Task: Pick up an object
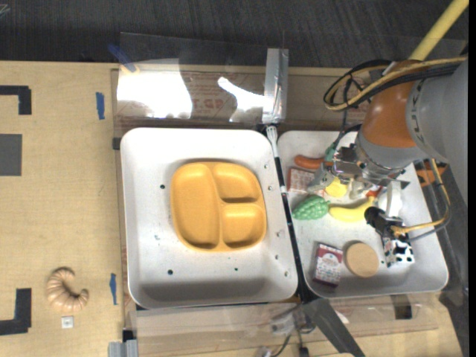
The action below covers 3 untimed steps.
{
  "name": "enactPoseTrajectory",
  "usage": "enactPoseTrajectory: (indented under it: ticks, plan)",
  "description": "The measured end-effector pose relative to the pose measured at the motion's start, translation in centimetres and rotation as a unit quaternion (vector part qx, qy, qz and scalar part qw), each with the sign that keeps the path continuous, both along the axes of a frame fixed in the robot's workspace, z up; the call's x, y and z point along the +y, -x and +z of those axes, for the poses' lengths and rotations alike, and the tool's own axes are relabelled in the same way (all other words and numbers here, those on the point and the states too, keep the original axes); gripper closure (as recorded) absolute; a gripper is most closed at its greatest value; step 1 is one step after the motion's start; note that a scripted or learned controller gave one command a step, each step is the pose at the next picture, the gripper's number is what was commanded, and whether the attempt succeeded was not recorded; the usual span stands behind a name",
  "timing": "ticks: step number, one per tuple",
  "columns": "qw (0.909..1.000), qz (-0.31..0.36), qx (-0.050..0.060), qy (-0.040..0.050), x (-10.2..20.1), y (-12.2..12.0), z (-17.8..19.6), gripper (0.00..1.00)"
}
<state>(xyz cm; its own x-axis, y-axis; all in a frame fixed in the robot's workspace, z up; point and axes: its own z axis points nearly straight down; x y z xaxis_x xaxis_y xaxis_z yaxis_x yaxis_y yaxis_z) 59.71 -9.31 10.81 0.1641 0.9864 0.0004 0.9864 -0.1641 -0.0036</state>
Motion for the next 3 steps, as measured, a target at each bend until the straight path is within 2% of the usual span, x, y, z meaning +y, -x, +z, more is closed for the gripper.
enactPoseTrajectory:
  ticks: [1,2,3]
  plan:
    - [1.0000,-0.001,0.003,-0.0009,0.0,0.1,0.7,1.00]
    - [1.0000,-0.001,0.004,-0.0015,0.0,0.2,1.5,1.00]
    - [0.9917,0.124,0.030,-0.0117,-2.4,-5.6,-2.8,1.00]
